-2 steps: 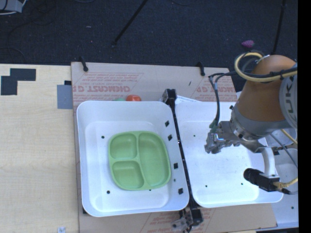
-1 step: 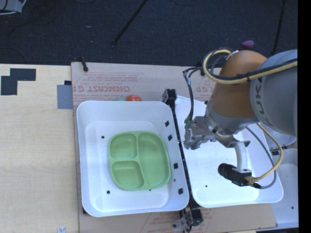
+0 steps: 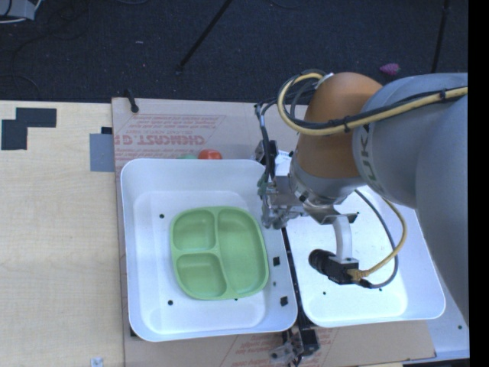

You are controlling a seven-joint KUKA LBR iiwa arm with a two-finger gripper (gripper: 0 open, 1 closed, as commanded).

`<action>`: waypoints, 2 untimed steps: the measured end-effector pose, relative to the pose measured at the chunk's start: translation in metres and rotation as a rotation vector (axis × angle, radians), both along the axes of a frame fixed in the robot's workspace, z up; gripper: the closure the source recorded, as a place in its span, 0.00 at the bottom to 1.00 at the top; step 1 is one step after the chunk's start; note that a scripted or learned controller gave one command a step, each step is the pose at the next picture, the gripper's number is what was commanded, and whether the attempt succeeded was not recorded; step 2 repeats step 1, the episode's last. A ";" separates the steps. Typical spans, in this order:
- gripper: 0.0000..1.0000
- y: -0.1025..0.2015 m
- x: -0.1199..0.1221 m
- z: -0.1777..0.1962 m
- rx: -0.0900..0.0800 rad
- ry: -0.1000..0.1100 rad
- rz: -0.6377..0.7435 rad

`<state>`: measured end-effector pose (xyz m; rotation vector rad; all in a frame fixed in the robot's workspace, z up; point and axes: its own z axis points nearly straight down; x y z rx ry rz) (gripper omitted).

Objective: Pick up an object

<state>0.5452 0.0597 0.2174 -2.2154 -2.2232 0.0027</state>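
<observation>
A green divided tray (image 3: 219, 251) lies flat in the left bin (image 3: 145, 197). The gripper (image 3: 273, 216) hangs over the wall between the bins; whether it is spread cannot be told. Risk: descending here, it strikes the bin rim, or slips off the tray's thin edge.

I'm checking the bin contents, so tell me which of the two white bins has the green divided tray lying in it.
The left bin, on the side away from the arm. The green divided tray lies flat on its floor, while the right bin holds none.
</observation>
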 end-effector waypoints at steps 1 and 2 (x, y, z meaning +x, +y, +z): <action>1.00 0.046 0.024 0.007 0.001 -0.001 0.000; 1.00 0.046 0.024 0.007 0.001 -0.001 0.000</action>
